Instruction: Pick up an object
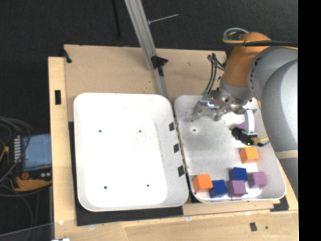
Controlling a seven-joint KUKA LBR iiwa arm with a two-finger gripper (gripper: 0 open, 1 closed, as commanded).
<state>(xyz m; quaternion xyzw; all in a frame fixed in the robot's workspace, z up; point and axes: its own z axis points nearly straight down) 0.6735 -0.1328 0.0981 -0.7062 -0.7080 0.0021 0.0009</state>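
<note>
Blocks are lying in a loose cluster at the near end of the right bin (pixel 200 134), well apart from the gripper (pixel 213 106), which is hovering low over that bin's far end. An orange block (pixel 202 182) is sitting at the cluster's left, with a blue block (pixel 218 188) just beside it, then a purple block (pixel 236 187) with a second blue block (pixel 238 174) touching its far side, and another purple block (pixel 259 178) near the bin's right wall. A second orange block (pixel 249 154) is resting a little apart, farther up along the right wall, close to a dark cabled part on the arm (pixel 261 79). The left bin (pixel 85 109) is lying alongside, its white floor marked by a few small dots.

Whether the gripper's fingers are spread or closed cannot be told; the metal parts at the wrist are blurring together against the pale floor.

All six pieces are looking like small, rigid cubes, probably light and foam or wood, so they are likely tolerating a firm squeeze without deforming. Flat opposite faces are offering the natural hold. The first orange block seems the easiest candidate, since its left face is standing free; the middle pieces are crowding each other, leaving little room for a finger between them, and a careless descent risks nudging neighbours aside.
</note>
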